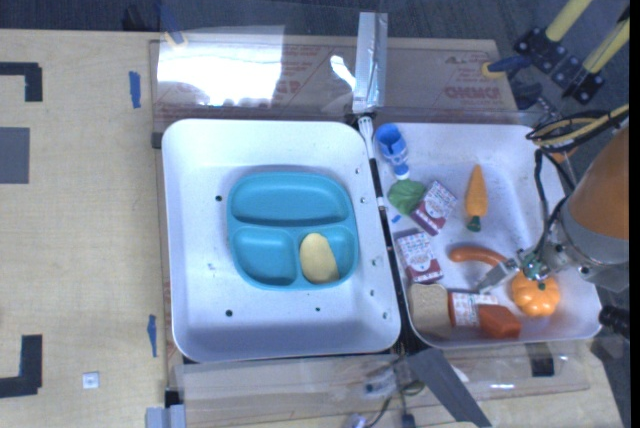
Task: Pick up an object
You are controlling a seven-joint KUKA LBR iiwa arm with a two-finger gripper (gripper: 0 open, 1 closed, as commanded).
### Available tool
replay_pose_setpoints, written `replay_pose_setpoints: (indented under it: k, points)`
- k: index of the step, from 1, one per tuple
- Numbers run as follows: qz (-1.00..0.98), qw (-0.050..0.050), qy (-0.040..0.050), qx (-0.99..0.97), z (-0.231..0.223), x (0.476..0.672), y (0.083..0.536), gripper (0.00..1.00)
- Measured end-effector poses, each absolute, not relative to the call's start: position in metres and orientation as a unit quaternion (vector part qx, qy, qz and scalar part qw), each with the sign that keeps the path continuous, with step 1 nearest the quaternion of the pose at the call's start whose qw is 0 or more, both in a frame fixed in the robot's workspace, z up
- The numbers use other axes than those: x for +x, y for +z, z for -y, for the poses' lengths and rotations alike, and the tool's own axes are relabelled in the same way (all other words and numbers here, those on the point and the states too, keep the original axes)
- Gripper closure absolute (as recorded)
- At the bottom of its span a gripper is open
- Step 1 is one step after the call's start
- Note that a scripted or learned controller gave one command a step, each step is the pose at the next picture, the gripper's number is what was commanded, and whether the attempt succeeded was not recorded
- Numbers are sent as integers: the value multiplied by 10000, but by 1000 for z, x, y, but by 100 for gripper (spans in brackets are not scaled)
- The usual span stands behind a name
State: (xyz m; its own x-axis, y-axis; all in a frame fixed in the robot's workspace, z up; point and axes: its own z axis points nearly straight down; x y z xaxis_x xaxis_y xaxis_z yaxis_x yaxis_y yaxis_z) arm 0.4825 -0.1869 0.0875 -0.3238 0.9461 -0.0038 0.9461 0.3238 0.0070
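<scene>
Just beside the gripper (508, 268), an orange pumpkin-shaped toy (535, 295) is showing a green stem. Above the gripper, a carrot (476, 196) is showing orange with a green tip. Well to its left, a blue divided tray (290, 226) is carrying a pale yellow lump (318, 257). Both bins (190, 216) are showing plain white.

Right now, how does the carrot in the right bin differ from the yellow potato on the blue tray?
The carrot is orange, slim and tapered with a green end; the potato is pale yellow, plump and oval. The carrot lies loose on the floor of the right bin among other toys, while the potato sits alone in a lower compartment of the blue tray in the left bin. Both look like toy food lying flat.
</scene>
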Motion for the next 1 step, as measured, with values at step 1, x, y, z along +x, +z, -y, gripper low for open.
replay_pose_setpoints:
  k: [1]
  points:
    - [-8130, 69, 30, 5822, 187, 484, 99, 100]
